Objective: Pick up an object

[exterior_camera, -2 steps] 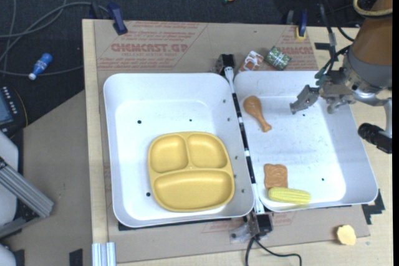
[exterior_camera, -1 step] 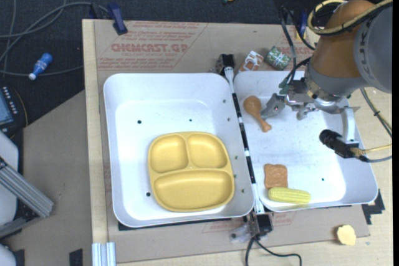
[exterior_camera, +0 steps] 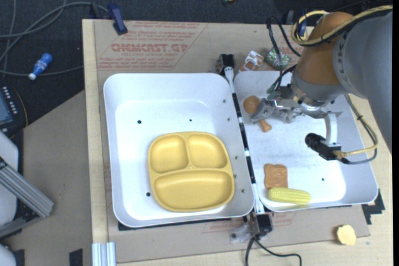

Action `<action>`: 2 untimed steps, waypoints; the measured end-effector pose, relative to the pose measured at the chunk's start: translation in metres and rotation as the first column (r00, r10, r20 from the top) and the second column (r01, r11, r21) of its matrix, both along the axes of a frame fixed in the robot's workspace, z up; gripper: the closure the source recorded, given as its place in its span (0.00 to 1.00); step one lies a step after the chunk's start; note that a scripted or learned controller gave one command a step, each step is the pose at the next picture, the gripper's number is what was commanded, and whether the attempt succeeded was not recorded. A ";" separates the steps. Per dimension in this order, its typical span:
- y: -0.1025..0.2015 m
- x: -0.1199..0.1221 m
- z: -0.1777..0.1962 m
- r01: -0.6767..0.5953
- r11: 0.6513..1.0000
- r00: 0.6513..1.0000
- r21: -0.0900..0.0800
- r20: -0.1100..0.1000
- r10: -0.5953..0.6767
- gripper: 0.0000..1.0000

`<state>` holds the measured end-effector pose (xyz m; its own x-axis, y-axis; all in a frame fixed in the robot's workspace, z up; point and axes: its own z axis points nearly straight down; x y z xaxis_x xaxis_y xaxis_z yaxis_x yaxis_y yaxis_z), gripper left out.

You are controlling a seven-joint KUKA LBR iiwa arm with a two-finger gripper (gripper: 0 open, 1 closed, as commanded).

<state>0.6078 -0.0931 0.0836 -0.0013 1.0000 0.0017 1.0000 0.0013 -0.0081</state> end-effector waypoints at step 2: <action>0.053 -0.052 0.105 -0.003 1.000 1.000 0.001 0.007 0.003 1.00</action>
<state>0.5559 -0.0402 0.1884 -0.0042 1.0000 0.0025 1.0000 0.0042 -0.0008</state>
